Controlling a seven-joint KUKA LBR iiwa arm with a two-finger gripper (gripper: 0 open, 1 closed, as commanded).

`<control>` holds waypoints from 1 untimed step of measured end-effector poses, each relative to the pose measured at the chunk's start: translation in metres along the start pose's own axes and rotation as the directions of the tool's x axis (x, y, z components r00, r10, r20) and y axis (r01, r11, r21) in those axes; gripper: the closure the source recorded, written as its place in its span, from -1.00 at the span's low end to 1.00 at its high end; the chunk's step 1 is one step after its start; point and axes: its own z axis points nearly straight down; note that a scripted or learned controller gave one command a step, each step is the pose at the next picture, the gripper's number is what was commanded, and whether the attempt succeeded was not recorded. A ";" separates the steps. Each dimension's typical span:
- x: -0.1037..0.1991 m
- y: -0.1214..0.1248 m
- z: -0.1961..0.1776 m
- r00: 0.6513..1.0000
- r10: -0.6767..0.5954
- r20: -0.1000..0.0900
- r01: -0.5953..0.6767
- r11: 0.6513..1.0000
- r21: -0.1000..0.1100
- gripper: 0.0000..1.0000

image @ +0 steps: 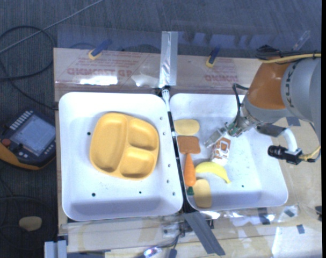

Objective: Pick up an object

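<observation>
The gripper [231,130] is seen low in the right-hand white bin [270,190], near its middle, with the grey arm and orange band [267,87] reaching in from the right. Whether the gripper is wide or narrow cannot be told, since its tip is small and blurred against the bin floor.

The nearest thing is a small white and orange carton [222,149], which lies just beside the gripper, towards the near edge of the bin; contact between them cannot be judged. Its long axis appears to run roughly from far to near, slightly tilted.

A curved yellow banana [214,170] lies just beyond the carton on the same side, its length running left to right. Along the bin's left wall a pale oval bread piece [187,126], a brown square slab [188,144] and an orange carrot [189,170] are ranged, well apart from the gripper. The carton is judged the likeliest target, calling for a short shift towards the near edge.
</observation>
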 end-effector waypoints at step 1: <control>0.032 -0.024 -0.001 0.996 -0.089 0.004 0.089 0.996 -0.002 -1.00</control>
